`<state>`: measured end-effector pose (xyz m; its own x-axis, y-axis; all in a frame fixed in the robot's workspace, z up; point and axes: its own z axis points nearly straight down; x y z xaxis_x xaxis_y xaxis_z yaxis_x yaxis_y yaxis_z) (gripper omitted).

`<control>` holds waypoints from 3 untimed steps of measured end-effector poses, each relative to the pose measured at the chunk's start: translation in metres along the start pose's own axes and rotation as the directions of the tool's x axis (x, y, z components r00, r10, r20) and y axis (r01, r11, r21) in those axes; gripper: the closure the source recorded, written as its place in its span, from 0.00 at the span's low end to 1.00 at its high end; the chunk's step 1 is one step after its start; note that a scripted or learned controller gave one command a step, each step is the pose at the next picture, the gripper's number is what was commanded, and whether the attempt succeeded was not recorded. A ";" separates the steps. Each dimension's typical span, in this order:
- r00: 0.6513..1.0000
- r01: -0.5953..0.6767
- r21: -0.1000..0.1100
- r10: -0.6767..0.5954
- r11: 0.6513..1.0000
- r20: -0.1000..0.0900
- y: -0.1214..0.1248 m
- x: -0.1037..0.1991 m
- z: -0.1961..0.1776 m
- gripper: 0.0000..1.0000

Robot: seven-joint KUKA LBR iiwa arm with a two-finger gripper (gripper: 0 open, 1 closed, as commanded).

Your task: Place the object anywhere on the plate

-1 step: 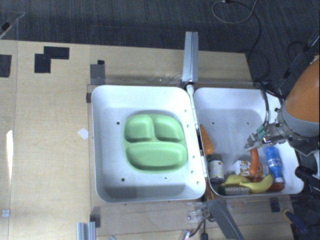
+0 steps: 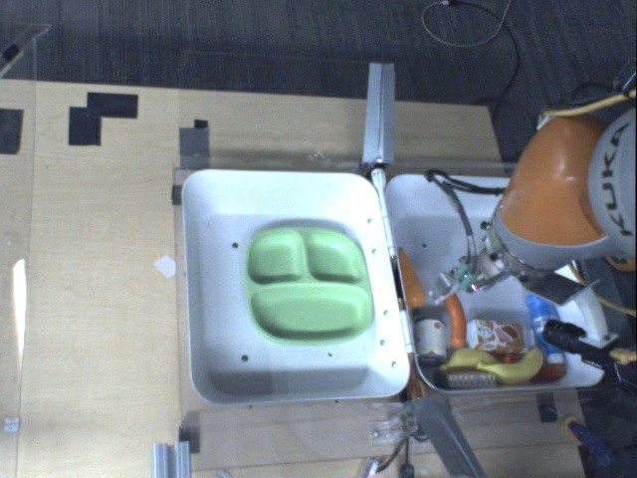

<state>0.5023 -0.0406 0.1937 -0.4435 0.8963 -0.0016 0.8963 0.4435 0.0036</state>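
A green plate (image 2: 309, 282) with three compartments lies in the middle of the left bin (image 2: 214, 217). The right bin (image 2: 423, 207) holds the objects: an orange carrot (image 2: 409, 279) along its left wall, a small can (image 2: 430, 334), an orange-red sausage-like piece (image 2: 455, 319), a white and red packet (image 2: 495, 335), a yellow banana (image 2: 498, 370) and a blue item (image 2: 542, 317). My gripper (image 2: 468, 277) hangs low over the right bin, just above the sausage-like piece and the packet, under the orange wrist band (image 2: 552, 182).
A metal divider post (image 2: 379, 118) stands between the bins at the back. Black cables (image 2: 453, 192) loop over the back of the right bin. The wooden bench (image 2: 90, 297) stretches to the left of the bins.
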 end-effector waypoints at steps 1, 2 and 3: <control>0.996 0.093 -0.003 -0.093 0.996 0.000 0.072 0.094 -0.071 1.00; 0.987 0.160 -0.002 -0.160 0.987 0.001 0.148 0.082 -0.014 1.00; 0.987 0.160 -0.002 -0.160 0.987 0.001 0.148 0.082 -0.015 0.00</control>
